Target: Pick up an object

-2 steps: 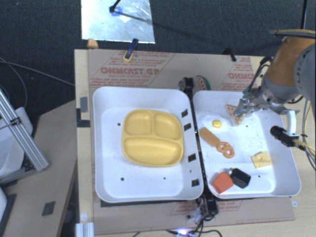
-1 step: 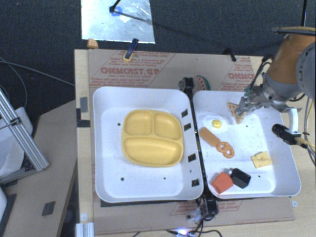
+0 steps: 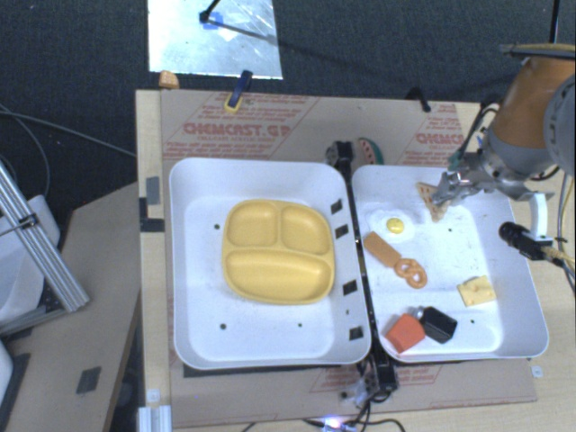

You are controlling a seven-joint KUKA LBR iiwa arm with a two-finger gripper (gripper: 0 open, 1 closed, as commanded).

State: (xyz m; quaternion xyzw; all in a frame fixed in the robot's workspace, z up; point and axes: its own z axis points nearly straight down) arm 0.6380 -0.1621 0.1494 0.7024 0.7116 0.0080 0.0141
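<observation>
- Pincer (image 3: 447,190) first: we are seeing it hanging low over the far end of the right bin (image 3: 526,286), but its tips are too small and blurred for us to tell how wide it stands or whether anything is between them.
- We are taking the small tan piece (image 3: 431,195) as the likely target, since it is lying just beside the pincer, on the side toward the left bin; whether metal is touching it we cannot tell.
- We are judging the step in hand as the approach or descent onto that piece, with no lift under way.
- For the next move we are expecting a need to centre over the piece, settle fully down, close, and then rise straight.
- Moving outward, a fried egg toy (image 3: 393,226) is sitting near the pincer, further toward the camera and the divider.
- Beyond that, an orange carrot-like piece (image 3: 384,251) and a pretzel-shaped ring (image 3: 412,273) are lying closer to the camera.
- A cheese wedge (image 3: 475,291) is resting nearer the camera, on the arm's side of the pincer.
- Well apart, at the near end, an orange block (image 3: 405,332) is touching a black block (image 3: 438,324).
- Farthest off, a yellow divided plate (image 3: 276,250) is sitting in the left bin (image 3: 193,241).
</observation>
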